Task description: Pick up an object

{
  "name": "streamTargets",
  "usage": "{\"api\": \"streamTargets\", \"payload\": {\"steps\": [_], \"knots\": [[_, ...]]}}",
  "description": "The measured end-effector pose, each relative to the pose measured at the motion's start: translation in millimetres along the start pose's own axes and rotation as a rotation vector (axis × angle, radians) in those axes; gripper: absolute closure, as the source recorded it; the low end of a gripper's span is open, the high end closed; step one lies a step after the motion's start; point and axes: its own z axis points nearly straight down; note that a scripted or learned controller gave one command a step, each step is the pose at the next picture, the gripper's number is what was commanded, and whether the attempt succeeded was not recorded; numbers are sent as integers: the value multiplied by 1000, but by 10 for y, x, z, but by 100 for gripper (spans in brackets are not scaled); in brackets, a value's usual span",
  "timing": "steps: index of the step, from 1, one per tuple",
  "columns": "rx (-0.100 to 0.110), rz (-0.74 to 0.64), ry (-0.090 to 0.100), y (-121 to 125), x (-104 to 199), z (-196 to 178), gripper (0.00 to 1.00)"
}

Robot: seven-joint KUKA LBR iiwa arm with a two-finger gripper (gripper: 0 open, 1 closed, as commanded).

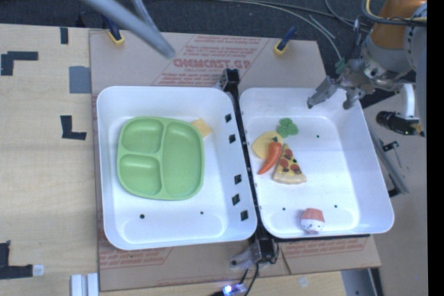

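Observation:
The right bin (347,149) holds several small toy foods. A green broccoli piece (286,126) lies near its middle, with an orange carrot (271,157) below it resting across a yellow piece (262,144). A pizza slice (288,168) sits just right of the carrot. A small red and white piece (312,218) lies near the bin's front edge. My gripper (334,98) hangs over the bin's far right rim, open, with nothing between its fingers. It is up and to the right of the broccoli.
The left bin (111,149) holds a green divided plate (161,157) with a yellow piece (201,127) at its upper right corner. A black divider (238,149) joins the two bins. Cables run behind the bins, and a grey pole crosses the upper left.

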Motion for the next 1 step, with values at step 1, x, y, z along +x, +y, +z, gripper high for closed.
{"api": "streamTargets", "payload": {"steps": [1], "knots": [[-15, -3, -4, 35, 4, -100, 0]]}}
